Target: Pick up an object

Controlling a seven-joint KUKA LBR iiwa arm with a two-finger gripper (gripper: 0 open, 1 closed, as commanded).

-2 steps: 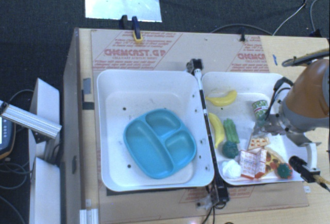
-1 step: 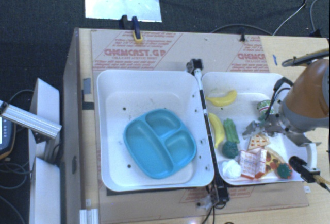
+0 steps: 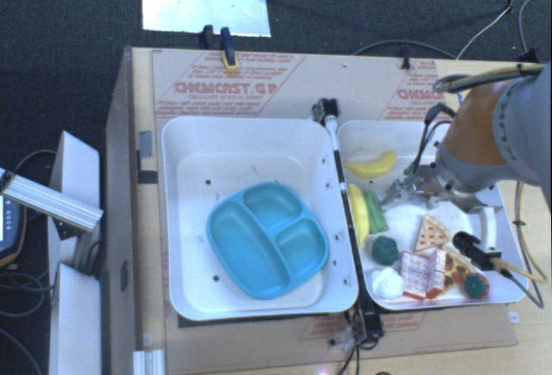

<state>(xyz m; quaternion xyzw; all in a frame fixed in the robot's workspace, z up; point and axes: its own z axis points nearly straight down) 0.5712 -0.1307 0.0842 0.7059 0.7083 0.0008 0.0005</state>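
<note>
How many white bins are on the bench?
2: the left bin with a blue tray, and the right bin with toy food, under the arm.

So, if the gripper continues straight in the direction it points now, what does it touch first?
The gripper points left and down in the right bin. Probably it meets the green vegetable beside the corn first, though depth is unclear.

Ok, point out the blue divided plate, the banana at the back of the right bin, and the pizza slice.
blue divided plate (image 3: 268, 239), camera view, on the ridge between its compartments.
banana (image 3: 372, 164), camera view, on the middle of its curved body.
pizza slice (image 3: 431, 235), camera view, on its topped face.
</note>
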